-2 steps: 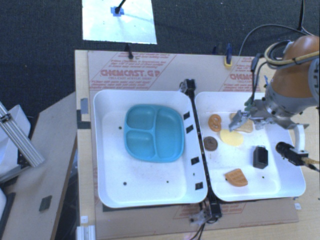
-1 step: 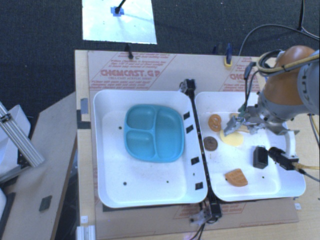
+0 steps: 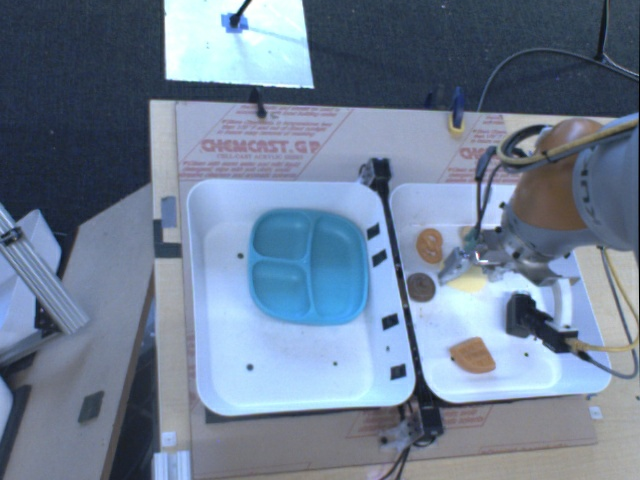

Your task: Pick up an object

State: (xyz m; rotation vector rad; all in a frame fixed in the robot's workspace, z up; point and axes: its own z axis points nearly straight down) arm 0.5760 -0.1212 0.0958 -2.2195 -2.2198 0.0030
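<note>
You have nothing lifted yet: the gripper (image 3: 462, 265) hangs low in the right bin (image 3: 440, 373) beside the yellow piece (image 3: 470, 282), its state impossible to tell.

Divided plate (image 3: 305, 266) in left bin (image 3: 215, 368); hand (image 3: 470, 263) over right bin (image 3: 500, 388).

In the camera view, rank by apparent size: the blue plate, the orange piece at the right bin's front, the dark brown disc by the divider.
1. Blue plate, by far largest.
2. Orange piece.
3. Dark brown disc, only slightly smaller; close call.
</note>
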